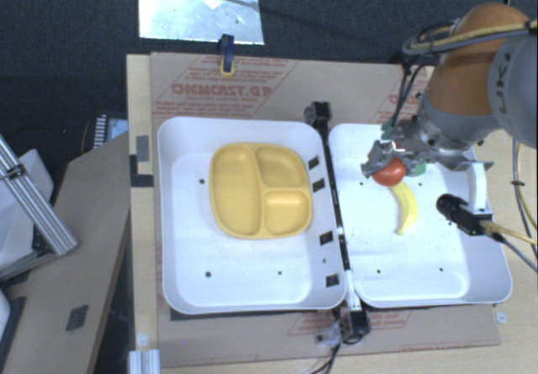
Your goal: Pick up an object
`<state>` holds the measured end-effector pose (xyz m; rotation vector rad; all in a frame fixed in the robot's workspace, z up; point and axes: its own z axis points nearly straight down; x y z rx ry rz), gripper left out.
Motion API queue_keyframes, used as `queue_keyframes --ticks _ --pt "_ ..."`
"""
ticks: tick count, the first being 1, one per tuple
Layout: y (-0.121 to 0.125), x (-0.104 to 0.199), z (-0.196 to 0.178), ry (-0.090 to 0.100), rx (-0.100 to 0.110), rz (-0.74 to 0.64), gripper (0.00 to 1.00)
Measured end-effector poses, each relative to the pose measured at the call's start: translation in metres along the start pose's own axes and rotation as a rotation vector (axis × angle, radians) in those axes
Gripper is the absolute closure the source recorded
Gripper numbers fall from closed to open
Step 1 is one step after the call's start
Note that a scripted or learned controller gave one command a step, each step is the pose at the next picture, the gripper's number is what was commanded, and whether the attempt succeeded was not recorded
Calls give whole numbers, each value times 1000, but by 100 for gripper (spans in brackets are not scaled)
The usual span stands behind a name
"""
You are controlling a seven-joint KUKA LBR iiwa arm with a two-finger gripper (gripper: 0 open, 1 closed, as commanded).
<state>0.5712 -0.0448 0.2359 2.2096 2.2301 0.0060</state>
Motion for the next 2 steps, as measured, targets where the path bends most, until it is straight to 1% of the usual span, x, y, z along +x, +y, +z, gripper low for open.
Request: queue_keyframes --ticks 1,2 --pt "25 59 -3 2 1 -2 100" --pt "48 115 9 1 3 -1 100"
